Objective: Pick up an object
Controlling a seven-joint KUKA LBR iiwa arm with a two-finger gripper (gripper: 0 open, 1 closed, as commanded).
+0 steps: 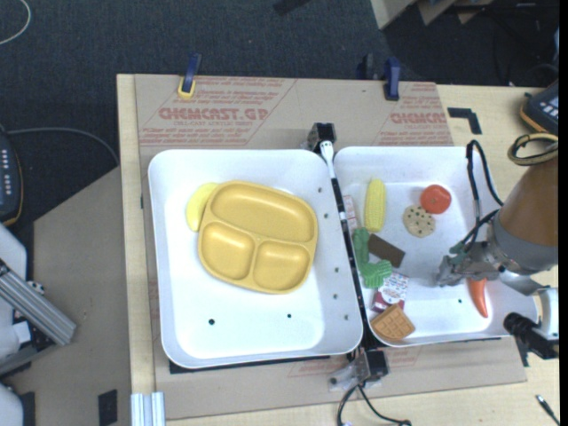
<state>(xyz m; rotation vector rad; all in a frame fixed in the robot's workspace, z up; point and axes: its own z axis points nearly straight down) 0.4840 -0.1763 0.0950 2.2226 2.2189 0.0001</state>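
My gripper hangs low over the right side of the right bin, above bare bin floor. An orange carrot lies just to its lower right, partly under the wrist. Further back in this bin are a red tomato, a round cookie and a yellow corn cob. Along the bin's left side lie a green vegetable, a brown bar, a small printed packet and a waffle. I see nothing held in the gripper.
The left bin holds a yellow divided plate with a yellow fruit tucked behind its left edge. Black cables run over the right bin's right rim toward the arm. Clamps stand at the bench's far edge.
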